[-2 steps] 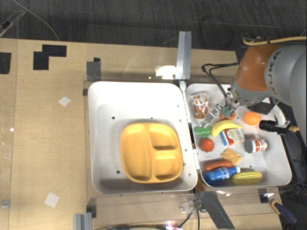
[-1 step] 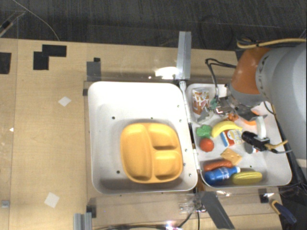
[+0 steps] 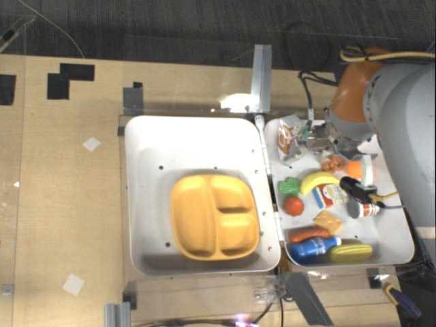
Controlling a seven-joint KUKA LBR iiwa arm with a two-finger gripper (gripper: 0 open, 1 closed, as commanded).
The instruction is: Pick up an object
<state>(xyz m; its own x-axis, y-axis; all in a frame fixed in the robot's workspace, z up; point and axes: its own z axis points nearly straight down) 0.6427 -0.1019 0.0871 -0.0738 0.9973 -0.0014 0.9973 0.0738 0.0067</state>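
Your gripper [image 3: 315, 136] hovers at the right bin's [image 3: 402, 240] far end.
The small carton [image 3: 287, 137] stands just left of it; finger spread: cannot tell.

The bench [image 3: 61, 203] looks like pale, matt wood. Both white bins [image 3: 191, 142] appear smooth plastic with a soft sheen. The yellow divided plate [image 3: 214, 216] is matt plastic; the toy banana [image 3: 319, 181] and tomato [image 3: 293, 206] — glossy plastic. The arm [image 3: 402, 135] has smooth grey casing — its orange band [image 3: 349, 94] shines slightly.
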